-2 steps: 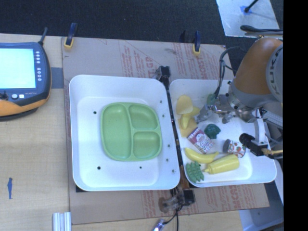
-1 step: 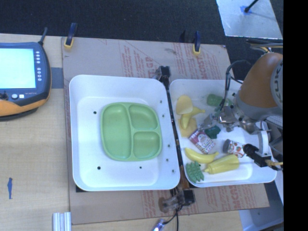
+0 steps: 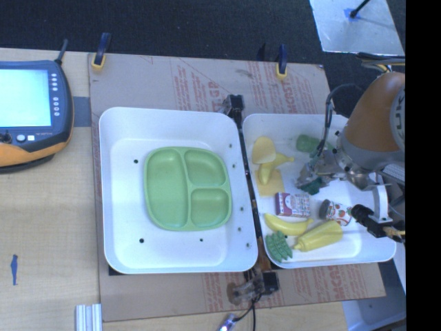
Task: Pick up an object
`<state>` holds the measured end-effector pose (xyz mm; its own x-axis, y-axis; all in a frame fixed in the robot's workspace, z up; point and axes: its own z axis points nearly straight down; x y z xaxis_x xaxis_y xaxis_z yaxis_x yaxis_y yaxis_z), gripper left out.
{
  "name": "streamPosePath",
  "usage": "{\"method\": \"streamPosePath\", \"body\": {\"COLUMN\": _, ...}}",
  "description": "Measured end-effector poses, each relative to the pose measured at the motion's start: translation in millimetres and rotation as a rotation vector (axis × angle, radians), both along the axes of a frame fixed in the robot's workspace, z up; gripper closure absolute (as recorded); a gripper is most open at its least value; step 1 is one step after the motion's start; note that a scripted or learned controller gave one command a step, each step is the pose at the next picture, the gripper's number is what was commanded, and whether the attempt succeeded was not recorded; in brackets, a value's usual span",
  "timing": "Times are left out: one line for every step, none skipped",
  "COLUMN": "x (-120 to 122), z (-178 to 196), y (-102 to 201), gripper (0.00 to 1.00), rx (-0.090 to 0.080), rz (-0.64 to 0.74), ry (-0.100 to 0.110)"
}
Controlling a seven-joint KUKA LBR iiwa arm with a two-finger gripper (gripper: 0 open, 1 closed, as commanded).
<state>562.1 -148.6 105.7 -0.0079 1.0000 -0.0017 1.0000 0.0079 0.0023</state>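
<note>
The right bin [image 3: 275, 124] holds several toy foods: a yellow piece [image 3: 263, 149] with a yellow wedge [image 3: 270, 178] below it, a red and white carton [image 3: 293, 204], a banana [image 3: 284, 223], a yellow squeeze bottle [image 3: 319, 237], a green leafy piece [image 3: 278, 246], a small can with a red label [image 3: 333, 210] and a green item [image 3: 307, 143]. My gripper [image 3: 313, 177] hangs low over the middle of this bin, just above the carton and right of the wedge. A dark green thing sits at its tip; I cannot make out how the tip stands around it.
The left bin [image 3: 117, 185] carries a green divided plate [image 3: 187, 187]. A teach pendant [image 3: 31, 109] lies on the bench at far left. Clamps [image 3: 100, 52] hold the cardboard sheet at its back edge. The arm's orange and grey body [image 3: 375, 126] overhangs the right bin's right side.
</note>
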Motion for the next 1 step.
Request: {"method": "streamPosePath", "body": {"x": 27.6, "z": 86.8, "y": 97.6, "gripper": 1.00, "rx": 0.003, "rz": -0.002, "ry": 0.004}}
